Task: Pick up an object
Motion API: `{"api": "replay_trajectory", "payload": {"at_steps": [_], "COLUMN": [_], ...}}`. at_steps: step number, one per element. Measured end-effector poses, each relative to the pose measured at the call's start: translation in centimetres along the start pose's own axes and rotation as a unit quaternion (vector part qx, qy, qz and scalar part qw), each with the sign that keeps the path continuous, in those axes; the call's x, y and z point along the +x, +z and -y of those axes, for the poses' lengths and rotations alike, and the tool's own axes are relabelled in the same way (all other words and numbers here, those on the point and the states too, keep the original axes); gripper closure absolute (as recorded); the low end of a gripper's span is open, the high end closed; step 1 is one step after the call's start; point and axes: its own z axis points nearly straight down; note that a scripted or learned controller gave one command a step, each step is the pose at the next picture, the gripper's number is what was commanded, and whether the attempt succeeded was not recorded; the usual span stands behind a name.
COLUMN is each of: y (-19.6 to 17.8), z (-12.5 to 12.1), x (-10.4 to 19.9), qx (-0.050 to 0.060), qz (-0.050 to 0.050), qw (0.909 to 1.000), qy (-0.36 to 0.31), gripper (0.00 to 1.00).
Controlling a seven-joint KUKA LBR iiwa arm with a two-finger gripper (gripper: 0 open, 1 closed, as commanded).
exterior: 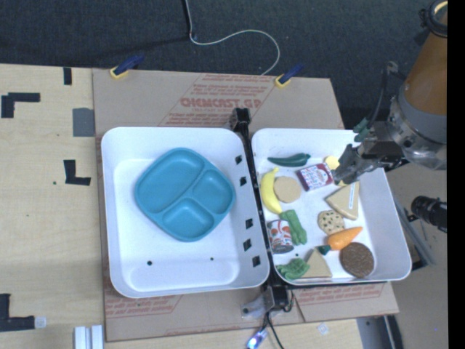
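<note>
Hovering over the right bin (398, 217), the gripper (347, 171) hangs near a cheese wedge (344, 201): likely light, rigid plastic, best pinched across its flat sides. Jaw opening cannot be told.

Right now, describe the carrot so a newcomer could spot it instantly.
Look in the right bin, the one crowded with toy food, toward its near right corner. The carrot lies there between a wedge of cheese above it and a round brown cookie below. It is the only orange item, tapered, with a green tip.
</note>
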Motion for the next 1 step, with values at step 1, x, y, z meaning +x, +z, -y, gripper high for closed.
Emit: {"api": "replay_trajectory", "payload": {"at_steps": [1], "y": [8.82], "z": [-2.12], "x": [2.21], "qx": [0.003], "qz": [0.0], "qw": [1.0], "qy": [0.001], "gripper": [1.0]}}
